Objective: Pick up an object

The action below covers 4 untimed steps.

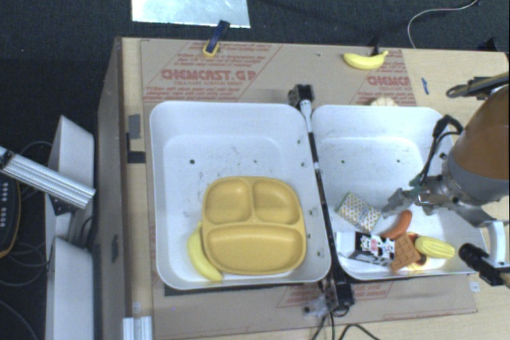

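The right bin holds a cluster of small objects at its front. Among them are a checkered grey-and-tan piece, a red-orange sausage, a brown waffle-like piece, a black-and-white toy and a small yellow piece. My gripper reaches in from the right and hangs low just above and right of the sausage, close to it. Nothing is visibly held. The orange band of the arm sits over the bin's right edge.
The left bin holds a yellow divided plate with a banana at its front left. A toy banana and a pale object lie on the cardboard behind the right bin. A black divider runs between the bins.
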Each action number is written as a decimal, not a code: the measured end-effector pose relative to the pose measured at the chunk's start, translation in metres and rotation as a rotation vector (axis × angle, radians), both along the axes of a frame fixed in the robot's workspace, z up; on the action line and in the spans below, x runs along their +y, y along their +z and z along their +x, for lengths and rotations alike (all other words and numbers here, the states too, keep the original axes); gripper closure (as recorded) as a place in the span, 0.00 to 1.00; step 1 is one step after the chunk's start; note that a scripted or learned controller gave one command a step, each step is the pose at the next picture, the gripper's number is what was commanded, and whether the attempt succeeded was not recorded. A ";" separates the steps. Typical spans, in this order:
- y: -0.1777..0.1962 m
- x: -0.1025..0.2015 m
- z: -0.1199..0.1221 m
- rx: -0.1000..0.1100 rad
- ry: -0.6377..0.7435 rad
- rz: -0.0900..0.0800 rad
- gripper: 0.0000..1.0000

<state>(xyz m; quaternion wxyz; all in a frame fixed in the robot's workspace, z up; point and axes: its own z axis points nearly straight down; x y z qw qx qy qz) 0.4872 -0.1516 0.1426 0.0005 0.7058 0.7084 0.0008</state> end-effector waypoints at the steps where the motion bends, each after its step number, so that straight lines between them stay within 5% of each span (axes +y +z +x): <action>1: -0.058 -0.049 0.001 0.000 -0.003 -0.002 0.00; 2: 0.021 0.014 0.060 -0.002 0.000 -0.001 0.00; 3: -0.038 0.000 0.021 0.001 -0.002 -0.001 0.00; 4: 0.089 -0.055 0.119 -0.005 0.000 -0.003 0.00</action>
